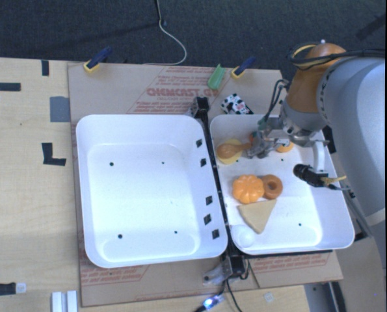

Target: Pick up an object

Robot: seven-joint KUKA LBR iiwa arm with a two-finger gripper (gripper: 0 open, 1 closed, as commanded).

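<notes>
Nearest in the right bin (336, 239) lies a tan wedge (257, 214), flat on the floor. Just behind it sit an orange pumpkin toy (248, 188) and a brown ring (272, 186), touching each other. Farther back is a wooden spoon (231, 151), its round end pointing left. The gripper (266, 142) is down low over the spoon's handle, probably because that thin part is easy to grab. I cannot tell if the claw is spread or pressed together. The left bin (141, 194) has room for things. Beyond the bins lies a black-and-white toy (235, 104).
</notes>
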